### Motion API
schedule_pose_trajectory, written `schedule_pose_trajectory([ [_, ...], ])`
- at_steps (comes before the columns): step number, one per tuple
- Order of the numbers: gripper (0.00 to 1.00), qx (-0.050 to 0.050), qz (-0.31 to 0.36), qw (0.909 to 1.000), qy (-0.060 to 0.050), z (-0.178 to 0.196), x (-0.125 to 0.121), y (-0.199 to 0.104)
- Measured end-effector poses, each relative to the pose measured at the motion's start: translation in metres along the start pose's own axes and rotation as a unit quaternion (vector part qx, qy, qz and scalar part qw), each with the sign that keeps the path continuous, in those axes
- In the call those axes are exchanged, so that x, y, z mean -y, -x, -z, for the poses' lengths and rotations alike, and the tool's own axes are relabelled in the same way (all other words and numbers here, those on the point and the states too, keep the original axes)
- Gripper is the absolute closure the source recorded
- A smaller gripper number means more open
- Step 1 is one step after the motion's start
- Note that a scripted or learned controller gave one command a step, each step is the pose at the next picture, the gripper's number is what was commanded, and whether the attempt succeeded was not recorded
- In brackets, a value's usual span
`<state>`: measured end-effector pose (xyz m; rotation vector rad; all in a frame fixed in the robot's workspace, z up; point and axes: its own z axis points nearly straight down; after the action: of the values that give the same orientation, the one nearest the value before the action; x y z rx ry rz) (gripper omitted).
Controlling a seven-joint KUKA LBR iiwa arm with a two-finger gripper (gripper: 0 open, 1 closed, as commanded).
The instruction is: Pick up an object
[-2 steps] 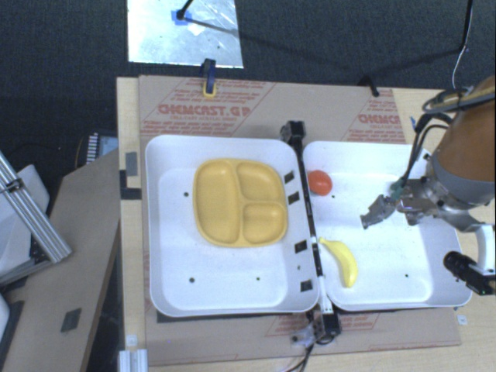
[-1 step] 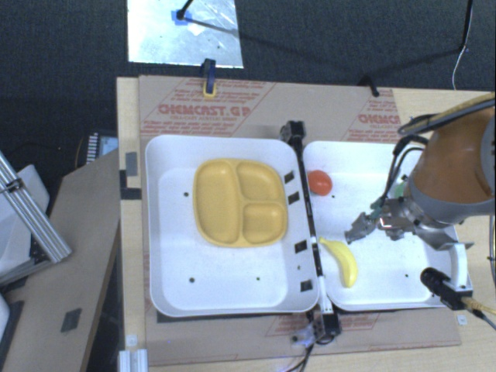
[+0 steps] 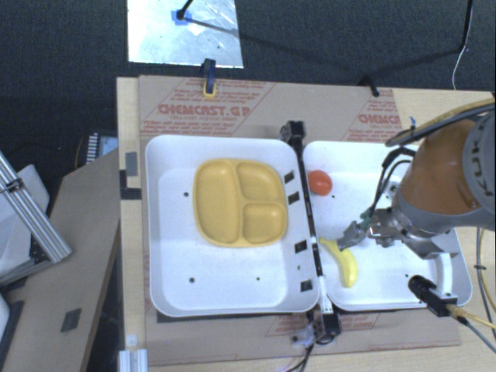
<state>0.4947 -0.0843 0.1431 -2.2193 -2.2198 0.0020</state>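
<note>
Two shallow white bins side by side on the table (image 3: 256, 103), split by a dark central divider. In the left bin (image 3: 167, 285), a yellow sectioned plate (image 3: 239, 202) lying flat near the middle, well apart from everything else and probably just clutter rather than a target at present. In the right bin (image 3: 387, 301), a small orange ball (image 3: 319, 182) up near the divider and a banana (image 3: 346, 263) lower down, close to the divider wall, curving toward the near edge. Reaching in from the right, the grey arm with its orange band (image 3: 438, 169), wrist bent low over the right bin so that the hand (image 3: 350, 236) points down and leftward at the banana's upper end (likely the chosen object, judging by that aim). Hand tips just above or just beside the banana's top; contact or a slight gap, impossible to tell from this slanted angle. Nothing visible between the tips, so no grasp yet to speak of. As for how far open or clenched: cannot tell, the tips being too small and dark against the bin floor. Banana resting on the bin floor, not lifted.
</note>
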Motion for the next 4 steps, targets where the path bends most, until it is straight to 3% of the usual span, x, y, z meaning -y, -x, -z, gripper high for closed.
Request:
schedule_pose_trajectory([
  [1,0.0,0.0,0.0,1.0,-0.001,-0.053,0.0,0.0],
  [2,1.0,0.0,0.0,1.0,0.002,-0.04,-0.001,0.0],
  [4,1.0,0.001,0.002,1.0,0.005,0.07,-0.011,0.007],
])
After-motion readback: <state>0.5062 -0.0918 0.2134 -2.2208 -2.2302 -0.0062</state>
